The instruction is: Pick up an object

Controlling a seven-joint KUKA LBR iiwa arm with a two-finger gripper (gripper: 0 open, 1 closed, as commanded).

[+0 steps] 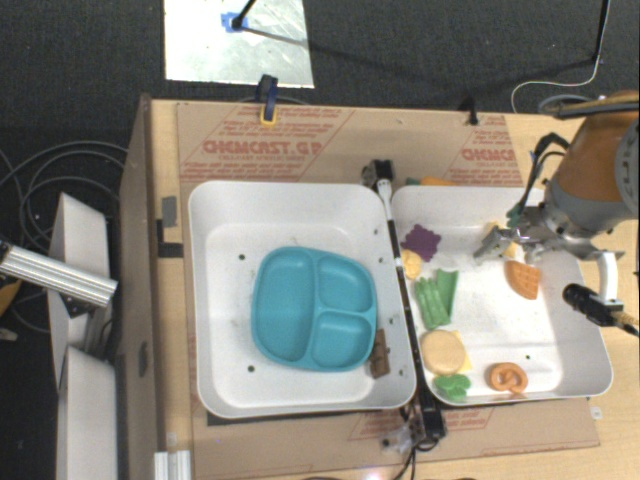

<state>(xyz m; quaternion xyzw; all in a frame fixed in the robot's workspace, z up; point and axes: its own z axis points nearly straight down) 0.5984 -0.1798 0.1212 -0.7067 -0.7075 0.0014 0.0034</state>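
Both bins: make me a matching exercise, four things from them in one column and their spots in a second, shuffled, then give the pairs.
Things:
1. blue divided plate
2. purple toy
3. pretzel
4. green toy

Places:
A. right bin, near corner by the front rim
B. right bin, far part beside the divider
C. left bin, in the middle
D. right bin, along the divider, just above the round tan piece

Pairs: 1-C, 2-B, 3-A, 4-D
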